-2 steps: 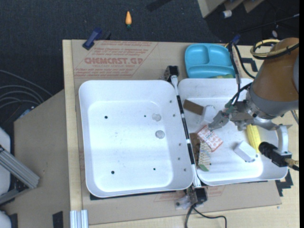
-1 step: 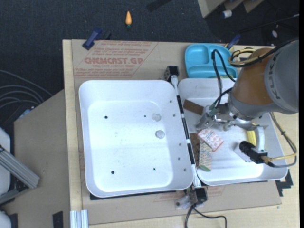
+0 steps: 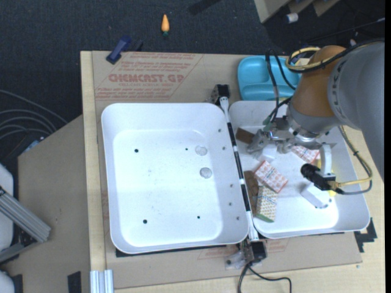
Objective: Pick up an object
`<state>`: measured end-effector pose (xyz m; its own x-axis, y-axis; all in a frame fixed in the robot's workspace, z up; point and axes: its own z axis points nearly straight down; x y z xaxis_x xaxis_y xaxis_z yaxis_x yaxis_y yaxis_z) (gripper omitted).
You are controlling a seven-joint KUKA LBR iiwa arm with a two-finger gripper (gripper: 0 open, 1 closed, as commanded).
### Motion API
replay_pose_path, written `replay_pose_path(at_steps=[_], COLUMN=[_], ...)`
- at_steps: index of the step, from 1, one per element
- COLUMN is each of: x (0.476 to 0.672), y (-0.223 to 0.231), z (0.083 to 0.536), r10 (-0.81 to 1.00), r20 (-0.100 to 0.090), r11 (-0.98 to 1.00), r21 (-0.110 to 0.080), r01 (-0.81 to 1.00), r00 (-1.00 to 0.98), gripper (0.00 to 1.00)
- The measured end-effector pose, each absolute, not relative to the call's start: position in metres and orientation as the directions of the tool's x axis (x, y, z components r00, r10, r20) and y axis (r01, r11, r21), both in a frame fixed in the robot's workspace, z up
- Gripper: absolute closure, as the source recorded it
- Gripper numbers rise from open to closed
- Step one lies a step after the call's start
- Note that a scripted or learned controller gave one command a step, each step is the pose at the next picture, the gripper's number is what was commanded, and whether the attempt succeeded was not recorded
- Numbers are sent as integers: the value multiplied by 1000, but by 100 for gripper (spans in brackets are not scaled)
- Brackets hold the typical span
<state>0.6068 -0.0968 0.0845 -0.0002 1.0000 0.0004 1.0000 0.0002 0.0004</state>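
My gripper hangs low over the back part of the right bin, under the grey arm with its orange band. Just in front of it lies a pink-and-white patterned box. A green-and-tan packet lies nearer the front, beside the bin's left wall. A dark brown piece sits just left of the gripper. A red-and-white packet peeks out on its right, partly under the wrist. A small white piece lies toward the front right.
The left bin holds two small pale round spots near its right side. A light blue tray stands behind the right bin. A blue object and a small orange one lie beyond the bench.
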Motion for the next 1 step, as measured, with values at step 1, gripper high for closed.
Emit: replay_pose_path(at_steps=[1], x=[607], y=[-97], z=[95], r10=[1000], r20=[0], r11=[0], r21=[3], r01=[1000], r00=[0], gripper=[100])
